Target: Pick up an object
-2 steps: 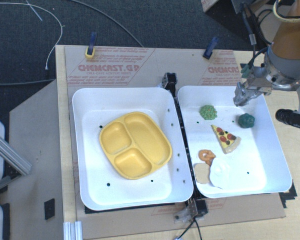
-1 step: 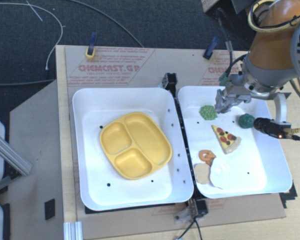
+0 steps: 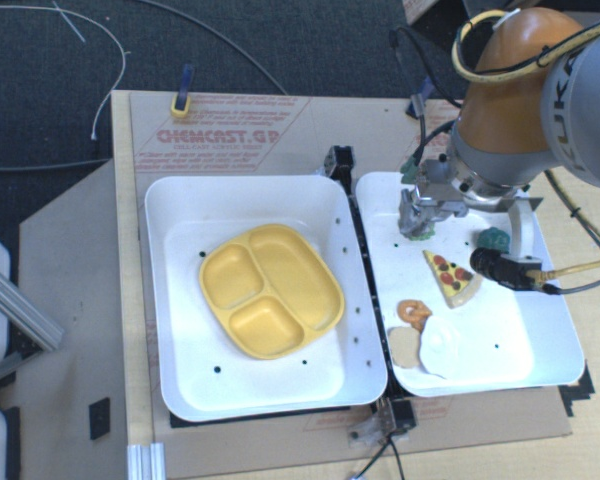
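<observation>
The shallow white left bin [image 3: 170, 268] is mostly taken up by a yellow three-compartment plastic tray [image 3: 270, 288], leaving open floor only along its walls and corners. In the shallow white right bin [image 3: 540, 353], the grey arm's gripper [image 3: 417, 220] hangs over the upper left part. Below it a toy pizza slice [image 3: 450, 275], a small brown pretzel [image 3: 414, 313], a pale flat disc [image 3: 407, 347] and a teal lump [image 3: 494, 239] crowd the middle and left. The lower right floor lies open.
</observation>
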{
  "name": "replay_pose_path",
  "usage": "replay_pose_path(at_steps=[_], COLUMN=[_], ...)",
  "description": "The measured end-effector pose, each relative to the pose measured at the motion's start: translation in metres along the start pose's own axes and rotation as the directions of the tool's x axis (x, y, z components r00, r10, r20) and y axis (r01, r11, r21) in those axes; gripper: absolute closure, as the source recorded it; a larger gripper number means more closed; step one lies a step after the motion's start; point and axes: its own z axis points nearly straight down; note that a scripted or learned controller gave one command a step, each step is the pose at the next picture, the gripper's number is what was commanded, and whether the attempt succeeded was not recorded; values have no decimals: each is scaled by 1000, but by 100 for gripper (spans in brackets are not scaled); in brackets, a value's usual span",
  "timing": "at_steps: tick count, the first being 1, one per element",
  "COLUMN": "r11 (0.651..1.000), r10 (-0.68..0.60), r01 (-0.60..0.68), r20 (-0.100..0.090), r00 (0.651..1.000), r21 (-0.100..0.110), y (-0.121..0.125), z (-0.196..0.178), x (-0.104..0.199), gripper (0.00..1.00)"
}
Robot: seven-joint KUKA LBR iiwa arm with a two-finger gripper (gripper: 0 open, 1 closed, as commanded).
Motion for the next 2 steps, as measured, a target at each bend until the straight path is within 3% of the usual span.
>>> replay_pose_path(at_steps=[2], r11=[1000], r10=[-1], r01=[1], r20=[0], r00=[1000], r21=[1], y=[-36], z=[18], x=[100], gripper=[100])
